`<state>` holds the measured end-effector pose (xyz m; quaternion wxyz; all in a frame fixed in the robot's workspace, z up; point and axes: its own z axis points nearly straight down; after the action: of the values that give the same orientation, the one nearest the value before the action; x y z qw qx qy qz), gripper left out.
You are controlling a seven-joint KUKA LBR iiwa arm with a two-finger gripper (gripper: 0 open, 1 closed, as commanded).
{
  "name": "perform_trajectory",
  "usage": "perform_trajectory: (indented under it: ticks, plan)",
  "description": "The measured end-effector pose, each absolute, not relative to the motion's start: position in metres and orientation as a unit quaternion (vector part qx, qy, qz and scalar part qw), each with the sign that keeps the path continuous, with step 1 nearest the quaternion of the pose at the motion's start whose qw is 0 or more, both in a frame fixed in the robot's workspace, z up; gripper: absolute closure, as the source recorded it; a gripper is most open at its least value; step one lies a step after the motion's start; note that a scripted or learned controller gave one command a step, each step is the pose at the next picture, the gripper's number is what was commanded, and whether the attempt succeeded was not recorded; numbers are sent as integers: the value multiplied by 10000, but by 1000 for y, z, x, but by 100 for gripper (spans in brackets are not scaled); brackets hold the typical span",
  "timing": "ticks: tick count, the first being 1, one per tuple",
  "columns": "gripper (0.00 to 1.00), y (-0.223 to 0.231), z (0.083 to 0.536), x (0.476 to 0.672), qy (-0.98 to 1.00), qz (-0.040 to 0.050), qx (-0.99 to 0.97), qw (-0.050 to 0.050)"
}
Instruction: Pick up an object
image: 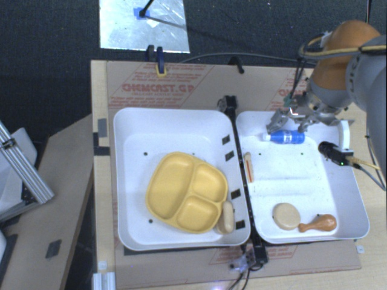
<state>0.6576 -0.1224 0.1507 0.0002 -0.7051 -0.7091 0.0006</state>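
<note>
Blue and white, a small plastic bottle [286,138] lies on its side near the far wall of the right bin [338,180], its white cap end pointing toward the divider between the bins. The gripper [293,119] hangs just above and behind it, at the bin's far edge, with its grey fingers spread apart and nothing between them; the bottle sits just below the fingertips, not clasped. Above it rises the arm's orange band [344,47]. Elsewhere in the right bin, an orange-and-tan stick [248,167] lies along the left wall, a round tan disc [285,215] rests near the front, and a brown drumstick-shaped toy [317,223] lies just beside it. The left bin [130,162] holds a yellow divided plate [187,191], with a small beige piece [227,217] touching its near right corner.
</note>
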Motion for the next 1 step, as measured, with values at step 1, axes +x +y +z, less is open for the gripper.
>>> perform_trajectory:
  ticks: [1]
  plan:
    - [0, -133, 104, 665, -7078, -14, -7064, -45]
